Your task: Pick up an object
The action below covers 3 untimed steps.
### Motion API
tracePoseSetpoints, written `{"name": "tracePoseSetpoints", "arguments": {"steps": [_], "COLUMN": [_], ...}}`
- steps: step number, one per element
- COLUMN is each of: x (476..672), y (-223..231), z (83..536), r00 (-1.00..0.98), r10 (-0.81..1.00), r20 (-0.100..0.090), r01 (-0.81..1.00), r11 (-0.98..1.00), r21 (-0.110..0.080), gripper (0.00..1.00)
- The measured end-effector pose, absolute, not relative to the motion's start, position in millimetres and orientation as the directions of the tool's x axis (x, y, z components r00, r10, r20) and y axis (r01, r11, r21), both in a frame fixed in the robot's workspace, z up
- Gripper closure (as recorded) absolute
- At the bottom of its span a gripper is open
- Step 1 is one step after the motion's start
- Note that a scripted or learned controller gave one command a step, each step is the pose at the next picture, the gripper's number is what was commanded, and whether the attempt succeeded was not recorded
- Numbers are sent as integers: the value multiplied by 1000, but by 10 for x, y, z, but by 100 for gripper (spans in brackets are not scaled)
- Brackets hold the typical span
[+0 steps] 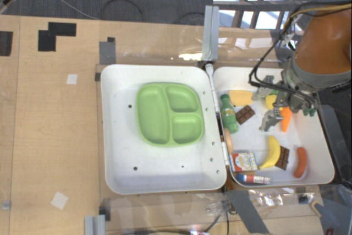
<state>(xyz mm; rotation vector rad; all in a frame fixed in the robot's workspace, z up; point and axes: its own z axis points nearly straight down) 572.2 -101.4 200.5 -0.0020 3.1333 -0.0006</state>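
The gripper [273, 117] hangs just above the banana [271, 152], beside the carrot [285, 119]; I cannot tell if it's open.

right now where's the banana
In the right bin, toward its front: the banana lies beside a chocolate bar, with the sausage further right.

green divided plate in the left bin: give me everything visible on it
The green plate is a light green, matte, plastic-looking tray with rounded corners and three compartments: one long one on the view's left, two smaller ones stacked on the right. It lies flat, right side up, near the middle of the left bin, slightly toward its far side, with nothing in it. It touches only the bin floor.
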Motion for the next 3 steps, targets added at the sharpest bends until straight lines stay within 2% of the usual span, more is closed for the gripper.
{"name": "tracePoseSetpoints", "arguments": {"steps": [1, 2, 3], "x": [5427, 5455, 4978], "y": [-1486, -1476, -925], "z": [956, 1077, 2168], "r00": [-979, -981, -928], "r10": [202, 195, 373], "r20": [-10, -19, -15], "r01": [202, 195, 373], "r11": [979, 981, 928], "r21": [1, 0, 5], "gripper": [0, 100, 100]}}
